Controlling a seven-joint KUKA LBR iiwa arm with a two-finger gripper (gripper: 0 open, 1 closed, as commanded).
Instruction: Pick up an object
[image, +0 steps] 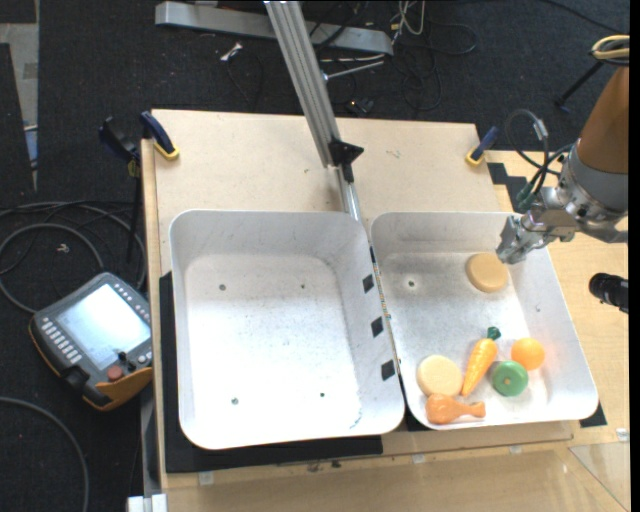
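Camera view: gripper (513, 247) hovers over right bin (430, 240), just beside tan disc (488, 272); grip state unclear. Carrot (478, 366), orange ball (527, 353), green piece (509, 378), cream disc (439, 375), drumstick (453, 408) cluster at bin's near edge.

Tan disc (488, 272) beside the grey gripper (513, 248); farther off, orange carrot (478, 364), green-and-orange fruit (509, 377), white bins (270, 235).

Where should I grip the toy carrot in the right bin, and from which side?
Grip the carrot across its orange mid-body, coming from above, fingers spanning its narrow width. It lies flat and slanted, its tip touching the pale disc, the green piece close beside it.
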